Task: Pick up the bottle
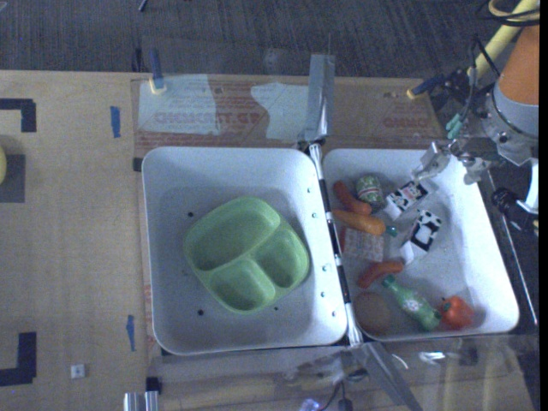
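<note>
Your bottle [411,302] lies near the right bin's [492,255] front edge, long axis slanting toward the front right corner, well apart from the gripper [449,157] hovering over its back edge

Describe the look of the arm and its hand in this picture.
The arm enters at the upper right: a broad orange band over a pale grey wrist section. Yellow and black cables loop above it, and thin wires with small blue-green fittings run along its left side. The hand is pale grey metal, slim and angular, ending in light-coloured fingers over the right bin.
</note>
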### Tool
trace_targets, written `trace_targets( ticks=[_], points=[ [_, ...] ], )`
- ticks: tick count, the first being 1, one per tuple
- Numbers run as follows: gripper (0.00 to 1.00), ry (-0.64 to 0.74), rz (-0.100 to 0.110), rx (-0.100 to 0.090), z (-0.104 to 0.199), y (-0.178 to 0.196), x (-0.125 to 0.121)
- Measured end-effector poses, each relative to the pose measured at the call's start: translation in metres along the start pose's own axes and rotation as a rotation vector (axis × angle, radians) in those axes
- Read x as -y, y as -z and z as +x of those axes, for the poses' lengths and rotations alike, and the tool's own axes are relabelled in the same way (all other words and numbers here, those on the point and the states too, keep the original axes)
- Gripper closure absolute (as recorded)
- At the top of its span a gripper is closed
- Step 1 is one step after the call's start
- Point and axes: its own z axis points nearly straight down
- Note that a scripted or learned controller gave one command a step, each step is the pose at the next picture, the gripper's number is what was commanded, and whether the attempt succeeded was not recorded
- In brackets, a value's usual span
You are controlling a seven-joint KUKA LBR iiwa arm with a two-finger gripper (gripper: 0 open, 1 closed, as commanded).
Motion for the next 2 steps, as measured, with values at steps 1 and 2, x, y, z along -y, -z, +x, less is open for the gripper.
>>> trace_targets(
  ticks=[1, 2],
  points=[
    [0.00, 0.282, 0.000, -0.001, 0.006, -0.108, 0.062],
    [0.00, 0.398, -0.008, 0.003, 0.030, -0.181, 0.109]
  ],
)
